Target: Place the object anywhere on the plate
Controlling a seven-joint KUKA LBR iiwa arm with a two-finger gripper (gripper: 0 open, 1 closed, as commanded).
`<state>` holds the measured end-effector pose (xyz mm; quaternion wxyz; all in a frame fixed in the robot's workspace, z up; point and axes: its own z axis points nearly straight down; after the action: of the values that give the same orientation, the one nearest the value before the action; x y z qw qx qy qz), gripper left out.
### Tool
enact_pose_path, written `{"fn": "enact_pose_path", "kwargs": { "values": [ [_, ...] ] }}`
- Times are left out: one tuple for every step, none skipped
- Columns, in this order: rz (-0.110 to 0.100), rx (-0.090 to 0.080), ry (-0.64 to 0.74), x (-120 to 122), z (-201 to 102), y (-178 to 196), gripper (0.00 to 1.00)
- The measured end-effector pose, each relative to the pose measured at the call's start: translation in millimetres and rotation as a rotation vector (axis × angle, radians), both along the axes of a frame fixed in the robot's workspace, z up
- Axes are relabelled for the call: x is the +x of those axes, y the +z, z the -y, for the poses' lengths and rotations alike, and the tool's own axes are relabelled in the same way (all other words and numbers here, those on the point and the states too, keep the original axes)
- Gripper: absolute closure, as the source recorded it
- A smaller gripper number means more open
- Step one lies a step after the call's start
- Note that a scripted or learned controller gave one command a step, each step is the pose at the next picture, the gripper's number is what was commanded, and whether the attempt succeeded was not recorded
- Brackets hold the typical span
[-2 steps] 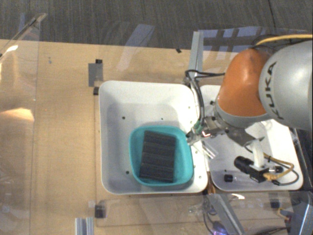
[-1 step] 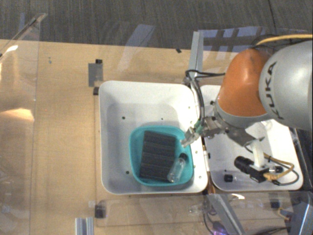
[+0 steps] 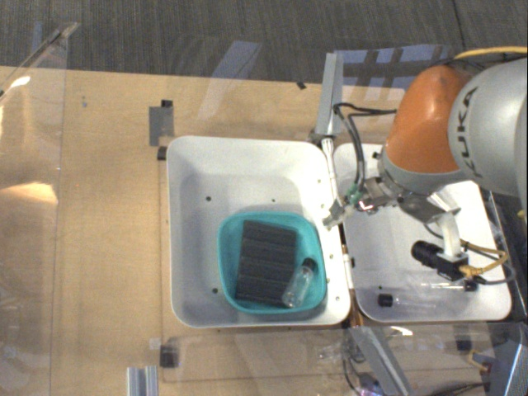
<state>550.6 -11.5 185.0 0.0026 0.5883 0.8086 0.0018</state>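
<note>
A teal plate (image 3: 230, 236) sits in the left bin (image 3: 194, 188), toward its front right. A dark ridged block (image 3: 266, 262) lies on the plate. A small clear bottle (image 3: 299, 283) rests on the plate's right side, touching the block's lower right corner. My gripper (image 3: 345, 207) hangs over the wall between the two bins, above and to the right of the plate, apart from the bottle and the block. Nothing is seen in it. The wrist with its orange band (image 3: 429, 122) covers much of the right bin's back.
In the right bin (image 3: 487, 308), a thin clear tube with a small black cap (image 3: 385, 300) lies near the front edge. A grey upright post (image 3: 329, 97) stands behind the bins' shared wall. The wooden bench (image 3: 82, 221) spreads to the left.
</note>
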Motion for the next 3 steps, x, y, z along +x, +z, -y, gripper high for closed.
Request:
{"fn": "enact_pose_path", "kwargs": {
  "values": [
    [0.008, 0.001, 0.005, 3, -1, 12, 1.00],
    [-0.001, -0.001, 0.206, -26, -15, 0, 1.00],
    [-0.001, 0.000, 0.206, -26, -15, 0, 0.00]
  ]
}}
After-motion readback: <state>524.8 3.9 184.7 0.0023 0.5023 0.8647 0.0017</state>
